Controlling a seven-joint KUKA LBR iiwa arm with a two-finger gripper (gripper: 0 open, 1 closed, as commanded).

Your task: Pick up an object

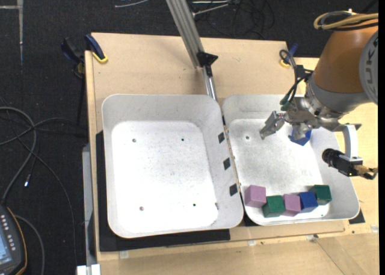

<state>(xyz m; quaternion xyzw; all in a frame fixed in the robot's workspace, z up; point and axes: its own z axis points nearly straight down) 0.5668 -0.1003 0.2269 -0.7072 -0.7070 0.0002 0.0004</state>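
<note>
From the camera above the bench, two shallow white bins are seen side by side: the left bin (pixel 120 117) and the right bin (pixel 264 102). The grey arm (pixel 349 57) with its orange band is reached in from the right, over the upper part of the right bin. The gripper (pixel 287 124) is seen with its fingers spread apart, one finger (pixel 271 126) slanted out to the left; nothing is shown clearly between them. A blue object (pixel 300 136) is seen just below the gripper body, partly hidden by it; whether it is touched cannot be told.

Along the near wall of the right bin a row of blocks is laid close together: a pink block (pixel 255 195), a green block (pixel 274 205), a second pink block (pixel 292 203), a blue block (pixel 308 200) and a dark green block (pixel 322 193).

A metal rail (pixel 183 18) is slanted down towards the gap between the bins. Blue clamps (pixel 95 48) are fixed at the bench's far corners. No legible writing is seen.
</note>
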